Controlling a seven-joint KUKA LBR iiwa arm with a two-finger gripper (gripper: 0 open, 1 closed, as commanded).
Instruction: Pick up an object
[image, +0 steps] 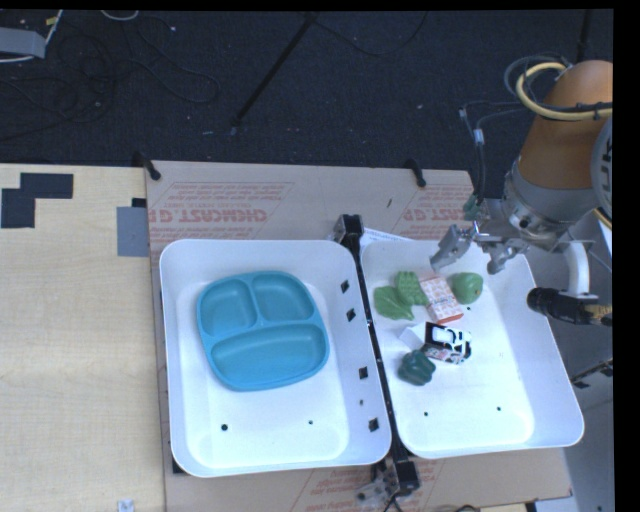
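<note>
In the right bin lies a small cluster of objects. Two light green leafy pieces sit at its left, a pink and white packet beside them, and a round green piece to the right. Below them are a black and white toy and a dark green lump. My gripper hangs over the bin's back edge, just above the round green piece, its two fingers spread open with nothing between them.
The left bin holds a blue divided plate. A black divider runs between the bins. A black cylinder juts in over the right bin's right rim. Cardboard lies under both bins.
</note>
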